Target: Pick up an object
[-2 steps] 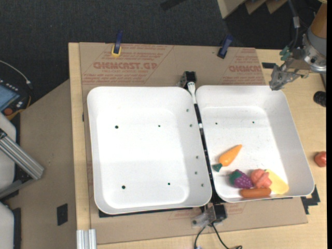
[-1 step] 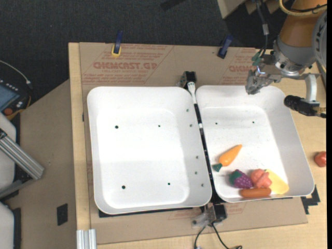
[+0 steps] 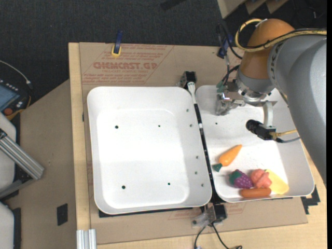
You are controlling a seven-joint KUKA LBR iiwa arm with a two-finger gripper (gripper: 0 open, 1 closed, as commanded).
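Toy carrot (image 3: 230, 155) lies in the right bin (image 3: 298, 183), near its left wall, with purple grapes (image 3: 240, 179), a pink toy (image 3: 261, 177) and an orange sausage-shaped toy (image 3: 254, 193) clustered just below it, well apart from the gripper (image 3: 224, 107), which hangs over the bin's upper left corner, holding nothing.
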